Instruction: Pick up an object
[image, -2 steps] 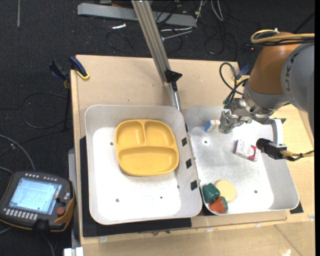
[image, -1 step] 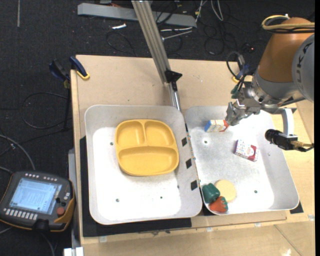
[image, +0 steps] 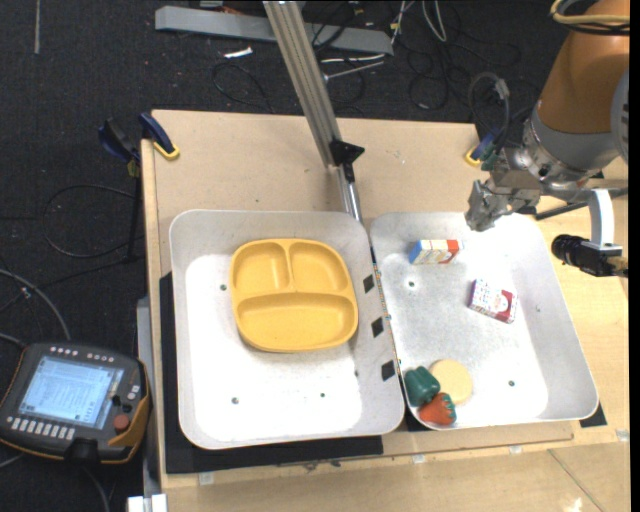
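Note:
My gripper (image: 481, 212) hangs over the far edge of the right bin (image: 540, 400), up and to the right of a small white box with blue and orange ends (image: 434, 250). A red-and-white carton (image: 492, 299) lies in the middle of that bin. At the bin's near left corner sit a green piece (image: 421, 382), a red piece (image: 437, 408) and a pale yellow disc (image: 452, 377). Nothing shows between the gripper's fingers.
A yellow divided plate (image: 294, 294) lies in the left bin (image: 270, 405). A slanted metal pole (image: 312, 80) crosses the back of the bench to the bins' divider. A teach pendant (image: 70, 398) rests on the floor at the left. Clamps (image: 160, 135) grip the bench's far corners.

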